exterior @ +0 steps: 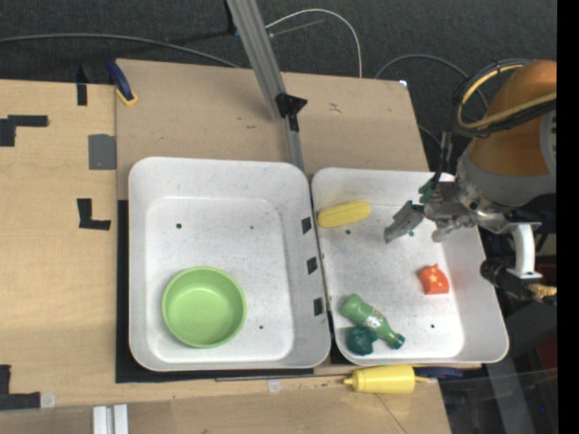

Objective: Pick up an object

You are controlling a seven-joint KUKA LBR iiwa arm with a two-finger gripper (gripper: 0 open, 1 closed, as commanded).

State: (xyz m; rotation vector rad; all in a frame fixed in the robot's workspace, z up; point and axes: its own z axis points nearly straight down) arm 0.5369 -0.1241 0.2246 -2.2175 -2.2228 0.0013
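My gripper (418,228) hangs over the upper right part of the right bin (470,333), its two grey fingers spread apart with nothing between them. A yellow corn cob (344,213) lies to its left near the bin's top left corner. A small orange-red object (434,280) sits below the gripper, toward the right wall. A green bottle (371,316) lies at the bin's bottom, with a dark teal object (360,339) touching it.
The left bin (145,242) holds a green bowl (204,306) at its lower left. A yellow bottle (384,380) lies on the bench just outside the right bin's front edge. A grey pole (262,48) slants in from the top.
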